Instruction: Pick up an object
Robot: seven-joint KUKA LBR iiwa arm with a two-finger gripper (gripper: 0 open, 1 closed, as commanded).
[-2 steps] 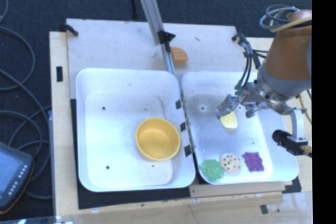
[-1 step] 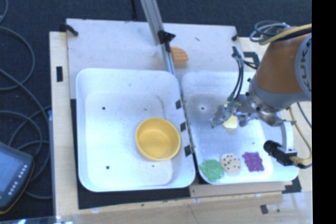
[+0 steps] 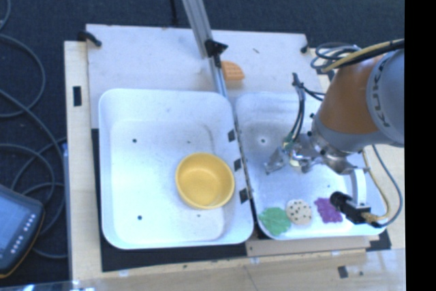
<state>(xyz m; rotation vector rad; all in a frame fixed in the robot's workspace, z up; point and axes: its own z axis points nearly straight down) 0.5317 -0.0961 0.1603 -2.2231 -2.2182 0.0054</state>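
The green piece (image 3: 274,220), cookie (image 3: 298,212) and purple piece (image 3: 328,210) lie unpicked while the gripper (image 3: 283,159) (whether anything is held, I cannot tell) hovers above.

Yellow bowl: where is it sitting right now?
The yellow bowl sits in the left bin, toward its lower right part, close to the divider shared with the right bin.

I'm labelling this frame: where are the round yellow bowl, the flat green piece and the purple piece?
round yellow bowl (image 3: 204,180), camera view, its inside bottom.
flat green piece (image 3: 274,219), camera view, its middle.
purple piece (image 3: 328,210), camera view, its middle.
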